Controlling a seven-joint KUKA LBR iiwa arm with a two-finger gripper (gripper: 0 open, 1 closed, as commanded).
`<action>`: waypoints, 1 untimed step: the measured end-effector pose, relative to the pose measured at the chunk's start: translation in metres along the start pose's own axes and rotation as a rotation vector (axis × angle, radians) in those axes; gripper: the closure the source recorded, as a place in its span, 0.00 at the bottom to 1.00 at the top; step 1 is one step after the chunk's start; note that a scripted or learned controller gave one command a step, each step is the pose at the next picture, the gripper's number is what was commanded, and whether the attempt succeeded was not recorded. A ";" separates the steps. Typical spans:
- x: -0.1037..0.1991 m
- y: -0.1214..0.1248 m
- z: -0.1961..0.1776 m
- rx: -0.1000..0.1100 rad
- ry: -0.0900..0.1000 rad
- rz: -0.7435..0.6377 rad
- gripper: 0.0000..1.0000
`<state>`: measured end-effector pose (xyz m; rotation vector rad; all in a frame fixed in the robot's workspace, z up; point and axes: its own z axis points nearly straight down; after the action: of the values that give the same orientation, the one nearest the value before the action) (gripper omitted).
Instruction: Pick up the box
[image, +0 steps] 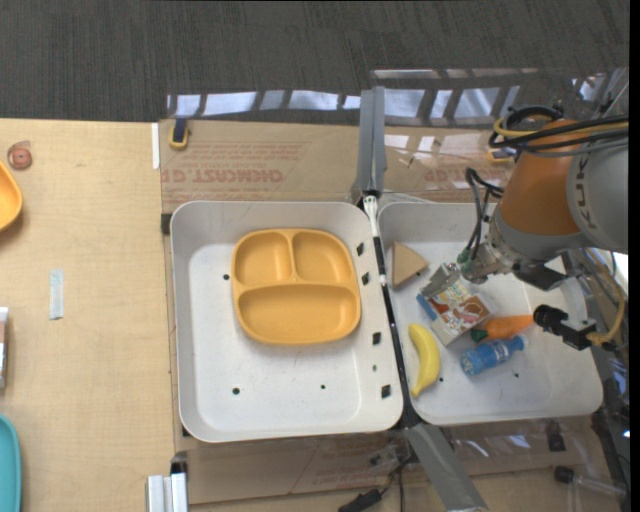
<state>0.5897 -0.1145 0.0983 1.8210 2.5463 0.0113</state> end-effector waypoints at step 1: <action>0.008 -0.008 0.000 -0.001 -0.003 -0.023 0.00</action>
<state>0.5794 -0.1096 0.0984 1.7897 2.5649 0.0102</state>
